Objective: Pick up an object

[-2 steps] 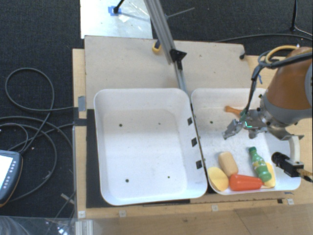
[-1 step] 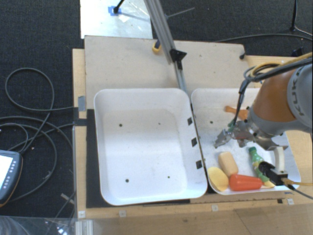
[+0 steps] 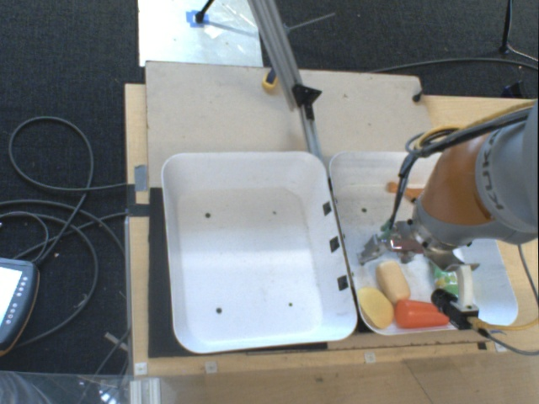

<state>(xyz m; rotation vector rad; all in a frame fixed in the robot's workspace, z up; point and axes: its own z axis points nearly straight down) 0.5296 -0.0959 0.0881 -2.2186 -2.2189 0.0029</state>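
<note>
tan cylinder (image 3: 392, 281) lies just below the gripper (image 3: 377, 247) (right bin).

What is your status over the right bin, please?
Hand low in right bin, finger state unclear. Beige cylinder, yellow oval piece, red piece lie just below it, none seen gripped. Arm covers the bin's far side.

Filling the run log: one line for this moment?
arm over right bin | pincer low above beige cylinder | orange item, yellow item beside
</note>
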